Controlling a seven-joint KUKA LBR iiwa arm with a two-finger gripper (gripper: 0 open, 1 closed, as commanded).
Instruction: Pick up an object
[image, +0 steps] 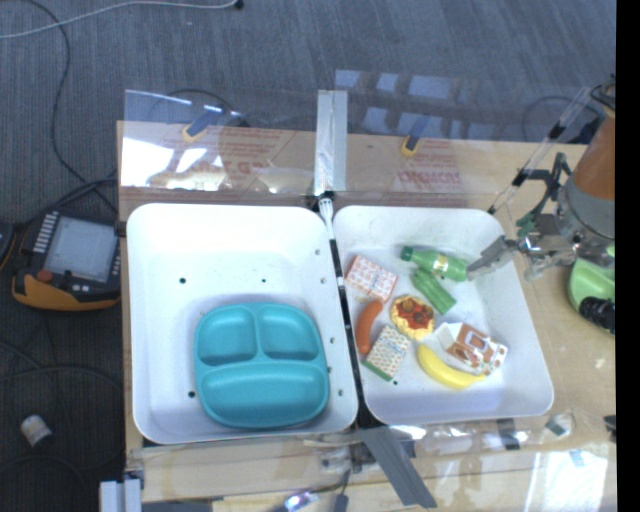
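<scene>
- Gripper (497, 257) low over right bin's (520, 395) far right side; finger spread cannot be told, nothing visibly held.
- Green bottle (436, 263) just left of it, long axis running left-right, pointing at gripper.
- Judgement: nearest pick; short leftward shift needed.
- Banana (443, 367) and teal tray (262, 362) lie farther off.

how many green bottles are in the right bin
1: the green bottle lies on its side near the back of the right bin, beside the gripper. Others could hide under the pile.
</scene>
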